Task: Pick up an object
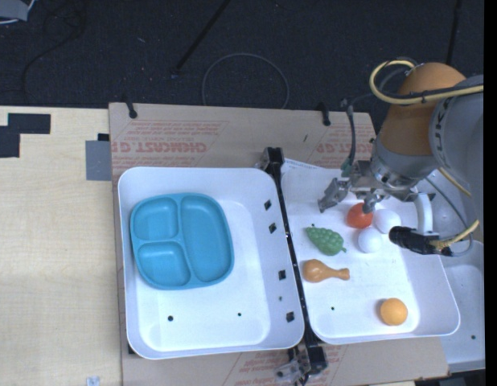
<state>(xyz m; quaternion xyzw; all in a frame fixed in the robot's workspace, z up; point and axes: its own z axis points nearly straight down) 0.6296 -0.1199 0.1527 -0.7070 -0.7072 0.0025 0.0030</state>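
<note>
You see the hand (359, 197) low in the right bin (429, 296), fingers spread, just above the tomato (359, 215).

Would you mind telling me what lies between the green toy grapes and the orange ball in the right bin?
In the camera view, a toy chicken drumstick lies roughly between the green grapes and the orange ball, nearer the grapes; past it is bare bin floor.

Upside-down red "COMCAST" print on the cardboard sheet (192, 135).
</note>
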